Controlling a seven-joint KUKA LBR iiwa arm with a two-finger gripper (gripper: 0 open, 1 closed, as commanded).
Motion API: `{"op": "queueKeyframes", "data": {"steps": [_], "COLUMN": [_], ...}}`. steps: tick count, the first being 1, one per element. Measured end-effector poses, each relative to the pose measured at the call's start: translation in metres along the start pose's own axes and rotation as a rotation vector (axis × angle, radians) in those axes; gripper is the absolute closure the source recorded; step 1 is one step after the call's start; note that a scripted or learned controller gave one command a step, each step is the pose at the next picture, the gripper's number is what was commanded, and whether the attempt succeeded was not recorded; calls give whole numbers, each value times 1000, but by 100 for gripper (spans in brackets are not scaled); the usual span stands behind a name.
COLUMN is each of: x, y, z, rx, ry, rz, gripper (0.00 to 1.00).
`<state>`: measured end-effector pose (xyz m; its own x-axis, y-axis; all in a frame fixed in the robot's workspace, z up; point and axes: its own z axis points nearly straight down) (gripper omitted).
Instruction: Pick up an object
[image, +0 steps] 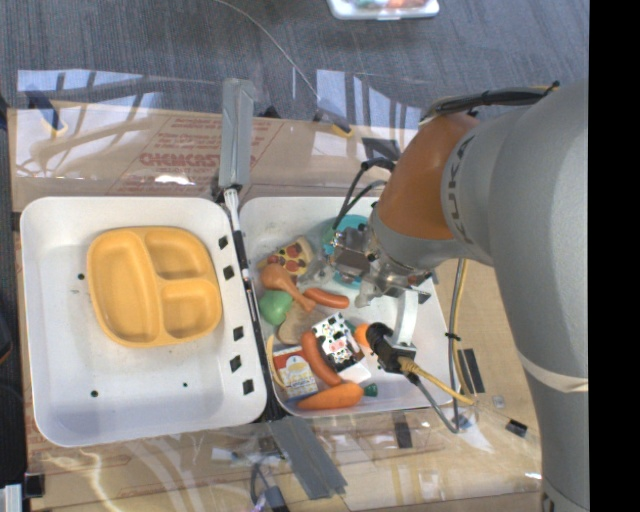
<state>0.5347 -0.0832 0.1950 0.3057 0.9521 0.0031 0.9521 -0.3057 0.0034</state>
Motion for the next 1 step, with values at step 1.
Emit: {"op": "queueKeyframes", "data": {"steps": [1], "x": [-22], "y": [35], "z": [96], "rx": [-7], "ry": [1], "rz": [106], "gripper": [0]}}
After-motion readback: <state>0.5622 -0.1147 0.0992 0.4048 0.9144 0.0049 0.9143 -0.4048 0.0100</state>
